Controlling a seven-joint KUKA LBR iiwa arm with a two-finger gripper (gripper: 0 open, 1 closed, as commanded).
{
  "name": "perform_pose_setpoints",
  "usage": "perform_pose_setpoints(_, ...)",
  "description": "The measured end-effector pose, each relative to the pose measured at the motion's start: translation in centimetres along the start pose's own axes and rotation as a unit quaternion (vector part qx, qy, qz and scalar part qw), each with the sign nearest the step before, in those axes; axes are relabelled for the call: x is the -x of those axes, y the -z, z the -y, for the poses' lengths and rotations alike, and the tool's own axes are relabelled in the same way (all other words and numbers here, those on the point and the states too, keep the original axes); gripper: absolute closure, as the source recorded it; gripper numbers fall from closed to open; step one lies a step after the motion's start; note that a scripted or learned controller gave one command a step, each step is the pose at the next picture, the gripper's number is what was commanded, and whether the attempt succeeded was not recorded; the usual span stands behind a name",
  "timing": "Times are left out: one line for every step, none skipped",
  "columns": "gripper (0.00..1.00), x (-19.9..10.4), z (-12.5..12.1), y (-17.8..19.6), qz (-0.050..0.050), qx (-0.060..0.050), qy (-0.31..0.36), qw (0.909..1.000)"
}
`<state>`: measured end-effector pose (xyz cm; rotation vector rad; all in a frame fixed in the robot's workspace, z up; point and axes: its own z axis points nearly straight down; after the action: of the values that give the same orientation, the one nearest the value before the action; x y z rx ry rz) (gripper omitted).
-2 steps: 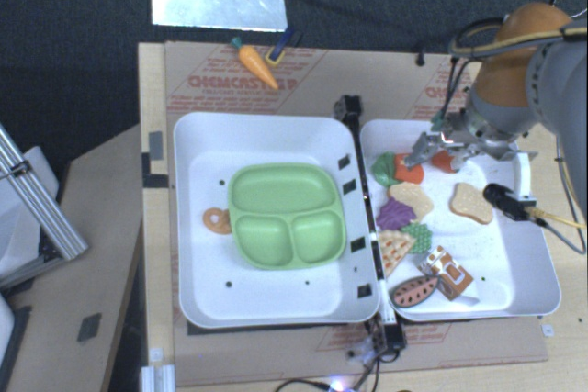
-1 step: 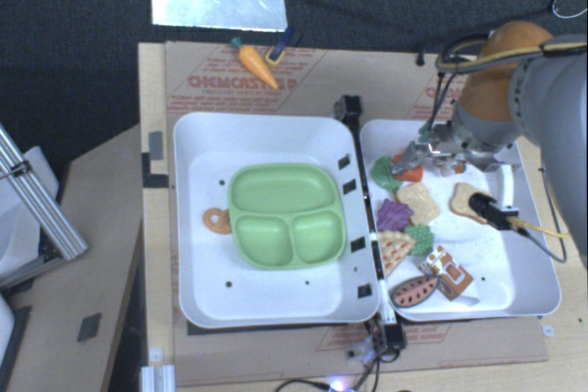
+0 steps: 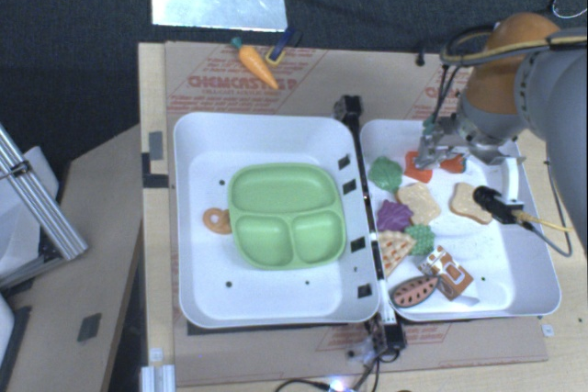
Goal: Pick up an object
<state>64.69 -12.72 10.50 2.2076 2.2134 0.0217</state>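
One red toy piece [image 3: 432,166] lies at the back of the right bin [image 3: 533,280], directly beneath our gripper [image 3: 430,153]; we cannot tell the gripper's state; its long axis runs left-right.

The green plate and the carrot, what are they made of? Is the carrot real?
The green plate looks like moulded plastic: one even colour, rounded edges, a soft sheen, three compartments pressed in. The carrot, lying outside the bins, is probably a toy, plastic or rubber, since its orange is flat and smooth. The picture can't fully settle that.
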Motion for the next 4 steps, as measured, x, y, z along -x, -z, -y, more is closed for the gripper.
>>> perform_pose_setpoints(1.00,-0.6,0.4,4.9,0.000,-0.008,0.001,1.0000)
perform_pose_setpoints(1.00,-0.7,1.0,9.8,0.000,-0.007,0.001,1.0000)
perform_pose_setpoints(1.00,-0.7,0.8,12.1,0.000,-0.008,0.002,1.0000)
perform_pose_setpoints(1.00,-6.4,2.5,13.0,-0.001,-0.010,0.003,0.9999)
